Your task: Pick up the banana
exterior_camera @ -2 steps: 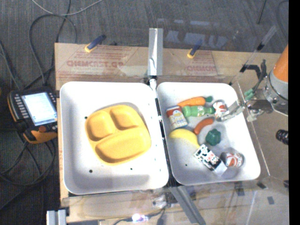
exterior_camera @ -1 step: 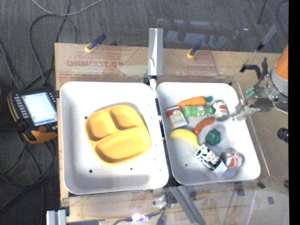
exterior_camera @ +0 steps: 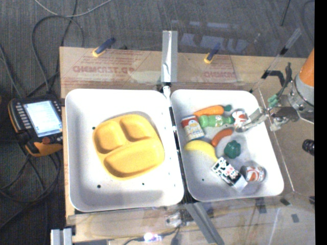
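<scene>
The banana (exterior_camera: 201,149), yellow and short, lies in the right bin (exterior_camera: 271,188) near its left-centre, between a small can and a black-and-white carton. My gripper (exterior_camera: 247,122) hangs over the bin's upper right part, above the toys near a red sausage, well to the right of the banana. Its slim fingers point left and down, and nothing shows between them.
The right bin also holds a carrot (exterior_camera: 209,109), a green bottle (exterior_camera: 216,120), a small can (exterior_camera: 192,128), a red sausage (exterior_camera: 222,136), a green pepper (exterior_camera: 233,148), a cow-patterned carton (exterior_camera: 226,171) and a tin (exterior_camera: 253,173). The left bin (exterior_camera: 82,188) bears a yellow divided plate (exterior_camera: 129,145).
</scene>
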